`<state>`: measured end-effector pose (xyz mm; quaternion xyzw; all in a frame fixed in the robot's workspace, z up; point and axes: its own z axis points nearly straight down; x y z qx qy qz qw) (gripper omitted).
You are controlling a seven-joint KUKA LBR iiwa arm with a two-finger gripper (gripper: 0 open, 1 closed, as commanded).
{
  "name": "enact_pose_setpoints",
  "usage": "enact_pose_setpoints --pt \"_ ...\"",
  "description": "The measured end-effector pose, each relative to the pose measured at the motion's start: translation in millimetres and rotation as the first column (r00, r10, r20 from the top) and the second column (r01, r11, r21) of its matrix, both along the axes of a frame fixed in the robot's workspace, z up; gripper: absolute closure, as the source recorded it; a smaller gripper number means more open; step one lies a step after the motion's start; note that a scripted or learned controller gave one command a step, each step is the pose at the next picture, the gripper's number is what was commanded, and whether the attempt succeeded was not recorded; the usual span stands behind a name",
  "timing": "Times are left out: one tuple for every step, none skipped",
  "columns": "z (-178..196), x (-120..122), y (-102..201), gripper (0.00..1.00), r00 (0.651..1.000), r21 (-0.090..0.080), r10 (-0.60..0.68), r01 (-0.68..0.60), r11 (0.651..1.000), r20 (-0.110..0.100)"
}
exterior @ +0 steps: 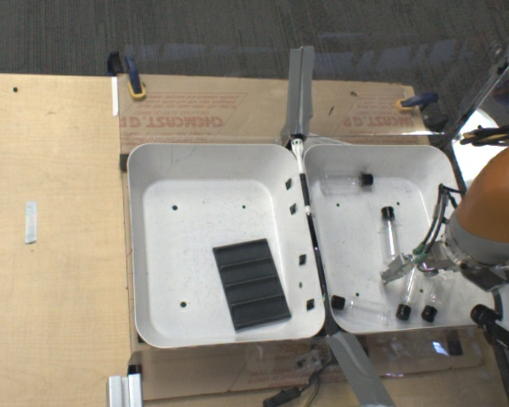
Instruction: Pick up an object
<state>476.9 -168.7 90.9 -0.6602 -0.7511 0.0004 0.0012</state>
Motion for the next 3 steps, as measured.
enact_pose_setpoints --pt "9.5 1.6 -0.2 1.00 1.000 -0.001 -0.002 0.002 1.000 0.004" --pt "120.3 14.6 49.3 1.00 1.000 -0.002 -0.018 0.018 1.000 0.001" --pt "109.0 62.5 57.4 1.00 0.999 -0.003 -0.040 0.040 0.999 0.000"
